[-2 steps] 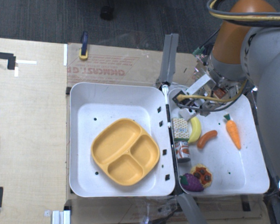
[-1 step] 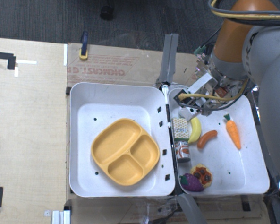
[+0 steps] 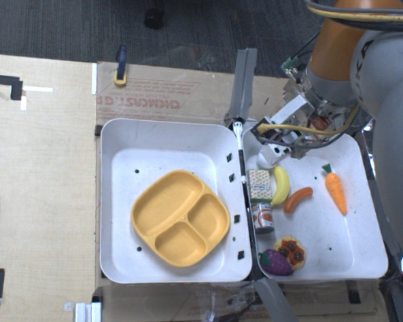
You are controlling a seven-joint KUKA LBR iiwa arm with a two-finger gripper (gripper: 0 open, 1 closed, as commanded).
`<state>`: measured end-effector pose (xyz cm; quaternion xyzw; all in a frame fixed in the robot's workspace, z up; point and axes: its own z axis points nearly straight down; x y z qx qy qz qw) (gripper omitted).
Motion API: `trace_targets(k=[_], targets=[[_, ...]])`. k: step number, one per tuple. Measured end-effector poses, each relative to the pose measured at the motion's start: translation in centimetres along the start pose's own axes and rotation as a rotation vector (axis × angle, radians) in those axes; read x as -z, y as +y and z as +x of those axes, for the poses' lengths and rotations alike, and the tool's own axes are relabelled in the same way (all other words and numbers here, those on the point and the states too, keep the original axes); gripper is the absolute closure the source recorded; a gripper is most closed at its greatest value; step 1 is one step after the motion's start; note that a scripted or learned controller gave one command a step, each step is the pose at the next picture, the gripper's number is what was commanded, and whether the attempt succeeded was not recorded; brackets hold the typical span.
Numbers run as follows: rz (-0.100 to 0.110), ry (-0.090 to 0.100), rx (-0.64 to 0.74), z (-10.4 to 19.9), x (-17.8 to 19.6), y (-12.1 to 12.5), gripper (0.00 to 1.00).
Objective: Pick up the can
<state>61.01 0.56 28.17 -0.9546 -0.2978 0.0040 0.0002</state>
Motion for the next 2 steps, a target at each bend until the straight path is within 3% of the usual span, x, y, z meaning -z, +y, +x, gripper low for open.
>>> trace_targets(k=[1, 2], targets=[[0.001, -0.001, 0.086, -4.1, -2.3, -4.9, 1.00], [-0.001, 0.001, 0.397, -3.1, -1.3, 0.9, 1.00]])
